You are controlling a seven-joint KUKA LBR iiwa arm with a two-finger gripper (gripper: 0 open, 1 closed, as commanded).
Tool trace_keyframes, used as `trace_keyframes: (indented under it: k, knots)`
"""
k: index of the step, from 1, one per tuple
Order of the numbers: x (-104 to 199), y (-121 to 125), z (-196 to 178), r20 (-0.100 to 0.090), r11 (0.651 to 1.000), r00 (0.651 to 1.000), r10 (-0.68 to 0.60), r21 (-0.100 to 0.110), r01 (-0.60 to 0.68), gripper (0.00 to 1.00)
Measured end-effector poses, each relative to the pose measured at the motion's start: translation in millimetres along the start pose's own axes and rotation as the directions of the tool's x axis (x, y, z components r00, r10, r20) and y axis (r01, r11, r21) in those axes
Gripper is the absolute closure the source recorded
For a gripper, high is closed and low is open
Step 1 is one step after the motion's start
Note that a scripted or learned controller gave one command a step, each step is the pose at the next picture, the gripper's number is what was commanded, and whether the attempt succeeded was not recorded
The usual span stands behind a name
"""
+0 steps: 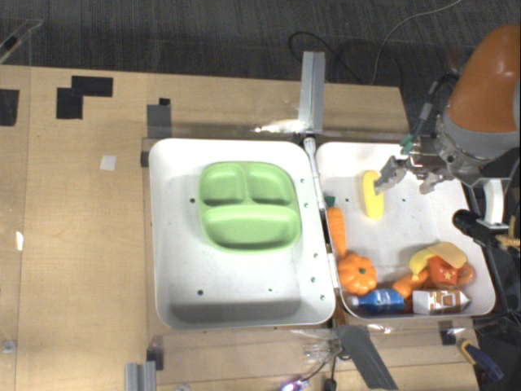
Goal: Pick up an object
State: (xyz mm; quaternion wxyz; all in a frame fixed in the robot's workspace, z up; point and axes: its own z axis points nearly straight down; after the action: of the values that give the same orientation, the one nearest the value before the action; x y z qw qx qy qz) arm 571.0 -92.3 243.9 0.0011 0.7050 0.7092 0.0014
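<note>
Banana (372,194): lies loose in the right bin (407,157), just left of the gripper (409,174).
Jaws: apart, empty.
Risk: fingers may nudge it aside, closing on air.

Light wooden bench (73,243) carrying black tape patches (81,94); dark ribbed floor (203,10) running beyond its far edge; thin cable (423,10) trailing across it.
</note>
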Motion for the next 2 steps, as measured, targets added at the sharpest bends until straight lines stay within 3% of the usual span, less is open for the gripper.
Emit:
trace_keyframes:
  k: [1,2]
  knots:
    - [-9,29,141,0.000,0.999,0.999,0.052,0.001,-0.052,0.00]
    - [-8,31,129,-0.001,0.999,0.999,0.051,-0.005,-0.051,1.00]
